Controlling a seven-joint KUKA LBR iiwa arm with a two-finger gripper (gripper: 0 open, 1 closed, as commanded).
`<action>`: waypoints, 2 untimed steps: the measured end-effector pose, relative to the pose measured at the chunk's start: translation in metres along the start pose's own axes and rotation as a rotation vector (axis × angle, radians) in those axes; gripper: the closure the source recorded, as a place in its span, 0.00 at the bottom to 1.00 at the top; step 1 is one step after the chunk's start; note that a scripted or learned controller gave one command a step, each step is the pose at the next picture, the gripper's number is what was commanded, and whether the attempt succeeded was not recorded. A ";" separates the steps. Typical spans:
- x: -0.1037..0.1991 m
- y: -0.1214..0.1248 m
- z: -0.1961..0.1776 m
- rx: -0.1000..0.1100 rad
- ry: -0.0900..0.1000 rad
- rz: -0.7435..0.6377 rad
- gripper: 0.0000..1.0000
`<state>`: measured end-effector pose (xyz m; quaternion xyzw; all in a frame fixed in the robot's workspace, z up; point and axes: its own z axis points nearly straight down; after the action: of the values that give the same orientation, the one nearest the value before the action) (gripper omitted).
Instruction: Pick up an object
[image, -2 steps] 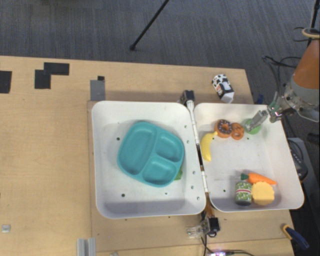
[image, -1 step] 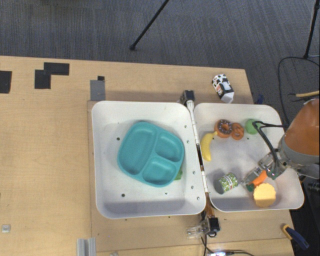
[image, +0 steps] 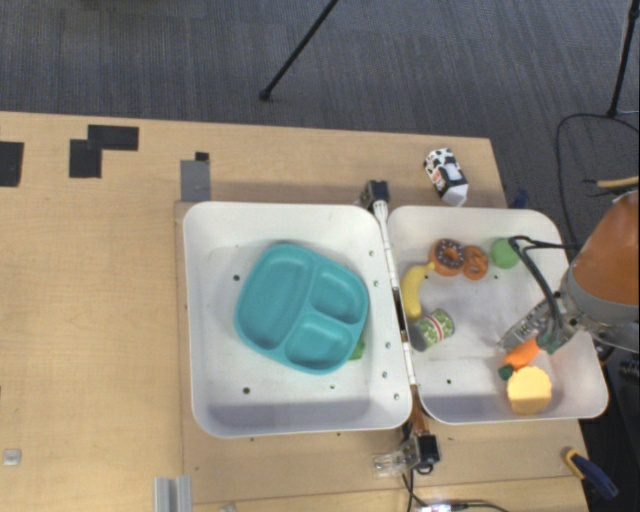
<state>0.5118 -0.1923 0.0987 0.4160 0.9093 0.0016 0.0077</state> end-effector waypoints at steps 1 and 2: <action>0.045 0.010 -0.076 0.008 0.008 0.267 1.00; 0.055 0.017 0.011 0.005 0.008 0.098 1.00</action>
<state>0.4890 -0.1395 0.0873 0.4599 0.8880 0.0012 0.0029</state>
